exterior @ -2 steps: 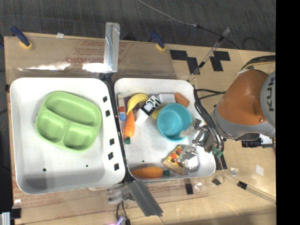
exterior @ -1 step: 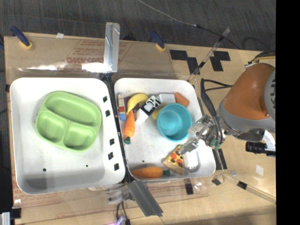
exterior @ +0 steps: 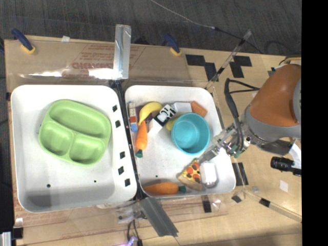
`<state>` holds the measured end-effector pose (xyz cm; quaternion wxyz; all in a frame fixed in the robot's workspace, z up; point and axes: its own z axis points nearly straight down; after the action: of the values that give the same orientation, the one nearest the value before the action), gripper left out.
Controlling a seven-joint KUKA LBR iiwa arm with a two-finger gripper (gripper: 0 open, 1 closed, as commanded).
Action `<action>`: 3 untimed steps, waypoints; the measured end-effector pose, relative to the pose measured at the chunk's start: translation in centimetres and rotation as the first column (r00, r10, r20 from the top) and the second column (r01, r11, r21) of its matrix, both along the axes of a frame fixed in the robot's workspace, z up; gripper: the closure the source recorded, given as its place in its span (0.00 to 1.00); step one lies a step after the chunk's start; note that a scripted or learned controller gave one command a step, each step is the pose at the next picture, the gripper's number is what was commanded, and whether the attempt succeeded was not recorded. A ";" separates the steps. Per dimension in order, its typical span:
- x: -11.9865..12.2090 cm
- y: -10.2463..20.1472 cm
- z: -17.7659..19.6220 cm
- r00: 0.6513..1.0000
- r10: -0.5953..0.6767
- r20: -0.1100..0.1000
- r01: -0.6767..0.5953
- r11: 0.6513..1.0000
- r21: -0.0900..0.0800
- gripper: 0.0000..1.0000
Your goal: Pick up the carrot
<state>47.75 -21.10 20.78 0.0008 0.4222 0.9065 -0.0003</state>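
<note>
I am watching the gripper (exterior: pixel 211 152) hovering at the right bin's (exterior: pixel 154 170) right edge, jaw state unreadable, while the carrot (exterior: pixel 141 136) is lying well left, long axis running near-to-far.

Even, fairly bright overhead light; the white bins (exterior: pixel 66 188) read clean without blown highlights; mild glare streaks the clear sheet (exterior: pixel 92 65) behind the left bin; soft, short shadows sit under the objects; the picture is slightly soft and low in resolution; the dark floor (exterior: pixel 77 4) above stays dim.
</note>
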 end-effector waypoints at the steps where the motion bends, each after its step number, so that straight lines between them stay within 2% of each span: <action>1: 0.0 0.0 1.5 0.987 -0.159 0.000 0.159 0.987 0.000 0.00; 2: 0.0 0.0 3.5 0.947 -0.322 0.000 0.322 0.947 0.000 0.00; 3: 0.0 0.0 6.3 0.867 -0.499 0.000 0.499 0.867 0.000 0.00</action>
<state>47.74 -21.10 27.04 0.0007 0.6419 0.7668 -0.0005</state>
